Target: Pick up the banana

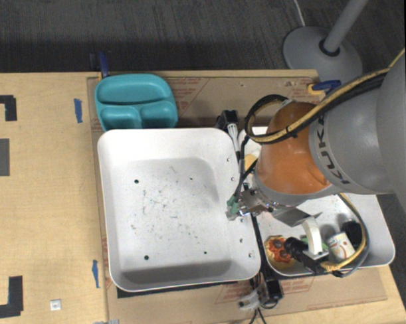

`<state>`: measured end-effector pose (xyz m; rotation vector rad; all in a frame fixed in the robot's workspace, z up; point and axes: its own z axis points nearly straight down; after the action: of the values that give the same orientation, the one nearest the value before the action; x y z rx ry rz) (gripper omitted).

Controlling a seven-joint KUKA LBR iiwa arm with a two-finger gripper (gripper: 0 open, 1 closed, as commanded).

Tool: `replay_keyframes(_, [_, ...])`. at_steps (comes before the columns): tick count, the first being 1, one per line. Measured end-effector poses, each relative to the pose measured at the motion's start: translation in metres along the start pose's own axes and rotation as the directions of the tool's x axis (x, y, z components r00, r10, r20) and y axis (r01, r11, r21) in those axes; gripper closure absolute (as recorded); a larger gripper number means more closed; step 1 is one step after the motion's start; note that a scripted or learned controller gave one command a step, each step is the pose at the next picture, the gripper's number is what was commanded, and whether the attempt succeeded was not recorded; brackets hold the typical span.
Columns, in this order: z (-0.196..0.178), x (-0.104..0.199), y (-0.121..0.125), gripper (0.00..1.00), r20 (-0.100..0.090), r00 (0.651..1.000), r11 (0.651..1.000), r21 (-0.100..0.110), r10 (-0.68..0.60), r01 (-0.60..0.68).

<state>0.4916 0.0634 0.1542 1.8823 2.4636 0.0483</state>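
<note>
A teal divided tray [136,100] sits up and to the left of the gripper, at the far edge of a large white bin [124,194] whose floor is scuffed. That bin lies just left of the gripper. Both rest on a tan counter [44,197] marked with blue tape [78,110].
</note>
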Motion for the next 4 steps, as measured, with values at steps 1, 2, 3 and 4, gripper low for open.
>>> replay_keyframes(1, [0.067,0.088,0.027,1.00,-0.025,0.956,0.955,0.039,-0.293,0.294])
replay_keyframes(2, [0.001,0.114,0.052,1.00,-0.001,0.971,0.969,0.052,0.240,-0.240])
replay_keyframes(3, [0.066,0.153,0.030,1.00,-0.006,0.988,0.987,0.047,0.154,-0.153])
replay_keyframes(4, [0.056,0.153,0.031,1.00,-0.006,0.988,0.987,0.046,0.155,-0.155])
